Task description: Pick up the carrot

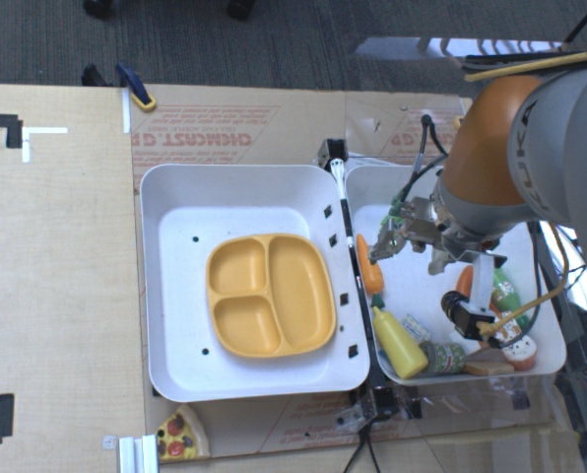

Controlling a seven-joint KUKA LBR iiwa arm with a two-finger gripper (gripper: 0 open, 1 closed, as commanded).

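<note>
The carrot (pixel 370 272) is a short orange piece lying against the left wall of the right bin (pixel 412 187), about halfway along it. My gripper (pixel 384 242) hangs low over that bin, just above and to the right of the carrot's far end, close to it or touching it. The grey arm with its orange band (pixel 490 136) reaches in from the right and covers the bin's far right part.
A yellow bottle (pixel 400 344) lies just in front of the carrot. Several small toys crowd the right bin's near right corner, among them a green bottle (pixel 501 294) and another orange piece (pixel 463 282). The left bin (pixel 165 264) holds a yellow divided plate (pixel 271 294).
</note>
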